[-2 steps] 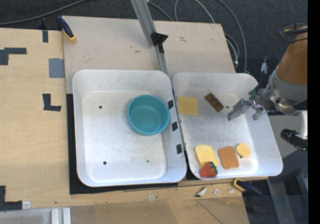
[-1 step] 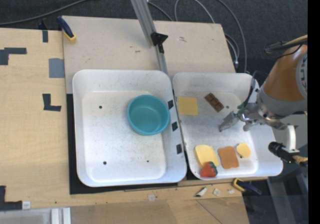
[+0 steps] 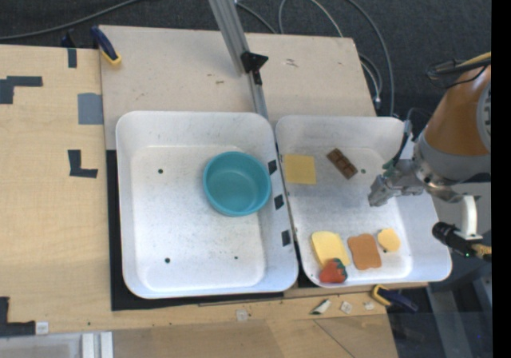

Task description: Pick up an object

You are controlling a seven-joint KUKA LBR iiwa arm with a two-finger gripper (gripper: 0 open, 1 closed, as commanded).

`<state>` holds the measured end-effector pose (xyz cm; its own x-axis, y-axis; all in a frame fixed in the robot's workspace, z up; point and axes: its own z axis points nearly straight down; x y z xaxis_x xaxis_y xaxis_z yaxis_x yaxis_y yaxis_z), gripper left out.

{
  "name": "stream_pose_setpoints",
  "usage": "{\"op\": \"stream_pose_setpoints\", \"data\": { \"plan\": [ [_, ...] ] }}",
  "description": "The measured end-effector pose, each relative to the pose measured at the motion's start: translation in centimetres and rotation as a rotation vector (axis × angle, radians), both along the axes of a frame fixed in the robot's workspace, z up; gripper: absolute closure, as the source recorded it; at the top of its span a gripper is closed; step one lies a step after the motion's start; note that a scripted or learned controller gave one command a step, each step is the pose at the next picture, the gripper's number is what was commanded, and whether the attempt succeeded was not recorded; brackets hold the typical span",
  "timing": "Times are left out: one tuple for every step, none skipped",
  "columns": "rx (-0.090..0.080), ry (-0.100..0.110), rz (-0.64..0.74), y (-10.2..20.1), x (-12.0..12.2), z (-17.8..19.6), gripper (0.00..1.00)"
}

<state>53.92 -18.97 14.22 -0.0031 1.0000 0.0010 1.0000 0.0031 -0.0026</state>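
My gripper [image 3: 382, 191] hangs over the right side of the right bin [image 3: 415, 268], with nothing visible between its fingers. In that bin lie a pale yellow square [image 3: 300, 169] and a small brown bar [image 3: 342, 162] toward the back. Along the front sit a yellow piece [image 3: 327, 245], a red strawberry-like item [image 3: 334, 271], an orange-brown slab [image 3: 364, 252] and a small yellow round piece [image 3: 389, 240]. The gripper stands above and behind the small yellow round piece, to the right of the brown bar.
The left bin [image 3: 144, 188] holds a teal bowl [image 3: 236, 182]. A grey pole [image 3: 231, 25] slants down to the bins' shared wall. Cables [image 3: 335, 5] loop behind the bench. A yellow-blue clamp [image 3: 105, 46] sits at the back left, and small bits [image 3: 335, 306] lie in front.
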Motion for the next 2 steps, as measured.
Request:
{"op": "stream_pose_setpoints", "data": {
  "plan": [
    [-0.002,-0.006,-0.001,0.1,0.6,4.3,1.00],
    [-0.001,-0.004,-0.002,0.2,0.7,6.8,1.00]
  ]
}}
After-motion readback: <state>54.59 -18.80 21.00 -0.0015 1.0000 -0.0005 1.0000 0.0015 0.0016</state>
